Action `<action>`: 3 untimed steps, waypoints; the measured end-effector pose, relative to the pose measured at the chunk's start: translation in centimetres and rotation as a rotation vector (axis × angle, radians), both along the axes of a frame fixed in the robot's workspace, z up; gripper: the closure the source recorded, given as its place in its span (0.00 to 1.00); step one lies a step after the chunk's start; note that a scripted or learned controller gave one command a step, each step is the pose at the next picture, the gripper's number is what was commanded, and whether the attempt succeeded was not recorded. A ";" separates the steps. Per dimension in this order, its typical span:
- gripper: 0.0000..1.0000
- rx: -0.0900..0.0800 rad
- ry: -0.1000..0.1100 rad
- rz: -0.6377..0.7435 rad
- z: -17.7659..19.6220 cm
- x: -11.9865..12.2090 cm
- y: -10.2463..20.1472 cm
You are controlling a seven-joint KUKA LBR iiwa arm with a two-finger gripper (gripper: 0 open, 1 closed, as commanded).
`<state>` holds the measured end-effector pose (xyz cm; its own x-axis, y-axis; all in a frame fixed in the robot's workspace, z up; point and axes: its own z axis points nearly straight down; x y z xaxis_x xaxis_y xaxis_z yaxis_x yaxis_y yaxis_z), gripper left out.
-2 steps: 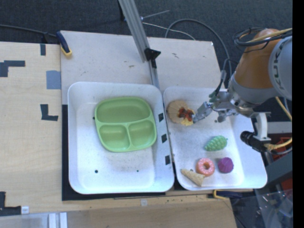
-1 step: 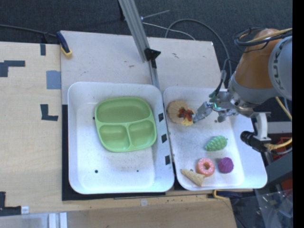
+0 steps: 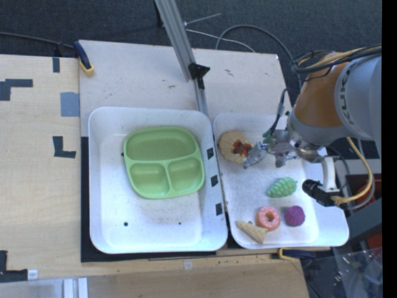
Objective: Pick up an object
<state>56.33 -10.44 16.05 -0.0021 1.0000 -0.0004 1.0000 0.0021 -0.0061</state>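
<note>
On the worktop, the left bin carries a green divided plate, lying flat near its middle and well apart from the arm, so it plays no part for now. Across the divider, the right bin holds the loose pieces: a round pizza-like toy at the upper left corner, a green bumpy fruit towards the middle, and along the near wall a tan wedge, a pink doughnut and a purple ball, close together. The gripper hangs just beside the pizza-like toy, its fingers spread apart with nothing between them, which suggests that toy is the likely target for the pick.
</note>
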 end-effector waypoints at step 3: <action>1.00 0.000 -0.003 0.001 -6.2 0.6 0.8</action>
